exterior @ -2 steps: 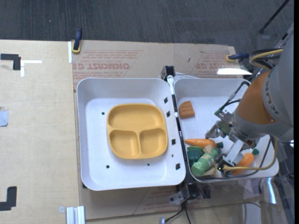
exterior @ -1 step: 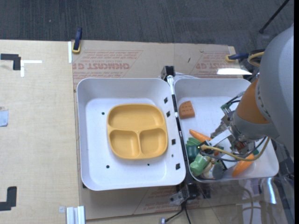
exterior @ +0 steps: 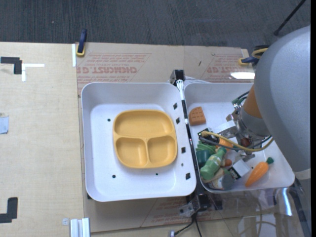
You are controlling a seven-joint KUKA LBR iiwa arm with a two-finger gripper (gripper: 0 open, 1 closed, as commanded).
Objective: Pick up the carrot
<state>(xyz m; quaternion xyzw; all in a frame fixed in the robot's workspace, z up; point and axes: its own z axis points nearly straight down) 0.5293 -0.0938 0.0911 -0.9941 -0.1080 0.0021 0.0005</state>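
Claw (exterior: 240, 141): low over the right bin's middle, above a clutter of toys; whether it is released or clenched, I cannot tell
Carrot (exterior: 257, 173): orange, green-tipped, lying slantwise near the right bin's front right corner; just beside the claw, apart from it
Clutter: green items (exterior: 210, 163) at the bin's front left; an orange block (exterior: 197, 115) near the back left
Right bin (exterior: 217, 90): crowded along the front edge; open toward the back
Left bin (exterior: 94, 132): holds a yellow divided plate (exterior: 145, 138) centrally; bare margin all round
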